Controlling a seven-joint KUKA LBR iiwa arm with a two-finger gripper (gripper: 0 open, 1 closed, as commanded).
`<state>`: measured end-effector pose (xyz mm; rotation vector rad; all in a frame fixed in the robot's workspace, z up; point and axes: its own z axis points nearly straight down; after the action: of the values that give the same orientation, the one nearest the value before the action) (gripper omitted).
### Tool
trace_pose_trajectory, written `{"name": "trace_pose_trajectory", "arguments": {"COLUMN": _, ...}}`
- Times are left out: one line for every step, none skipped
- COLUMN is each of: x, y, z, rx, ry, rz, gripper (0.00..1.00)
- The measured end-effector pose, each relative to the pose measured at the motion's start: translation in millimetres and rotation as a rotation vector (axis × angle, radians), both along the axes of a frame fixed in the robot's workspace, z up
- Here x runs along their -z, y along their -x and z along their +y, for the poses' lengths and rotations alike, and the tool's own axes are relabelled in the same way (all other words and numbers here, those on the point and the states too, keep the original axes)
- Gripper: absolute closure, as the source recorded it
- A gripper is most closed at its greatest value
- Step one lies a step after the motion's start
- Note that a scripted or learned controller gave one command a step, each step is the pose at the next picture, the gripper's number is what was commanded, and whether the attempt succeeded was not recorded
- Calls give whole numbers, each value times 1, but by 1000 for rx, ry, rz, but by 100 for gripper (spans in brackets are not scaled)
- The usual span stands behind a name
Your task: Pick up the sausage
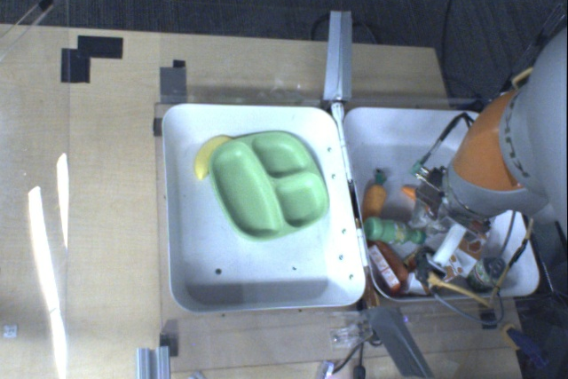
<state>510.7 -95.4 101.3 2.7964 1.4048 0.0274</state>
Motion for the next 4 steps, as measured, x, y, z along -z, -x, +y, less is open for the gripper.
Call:
{"name": "trace_pose_trajectory", "arguments": {"x": -84, "y": -38, "z": 48, "rx": 129, "ry": -4, "rz": 16, "gripper": 100}}
{"name": "trace_pose_trajectory", "arguments": {"x": -83, "y": -38, "z": 48, "rx": 128, "ry": -4, "rz": 17, "gripper": 0}}
{"name": "trace_pose_trajectory", "arguments": {"x": -74, "y": 24, "z": 0, "rx": 90, "ry": -4, "rz": 20, "gripper": 0}}
{"name": "trace_pose_trajectory", "arguments": {"x": 1, "y": 24, "z": 13, "rx": 30, "ry": -4, "rz": 20, "gripper": 0}}
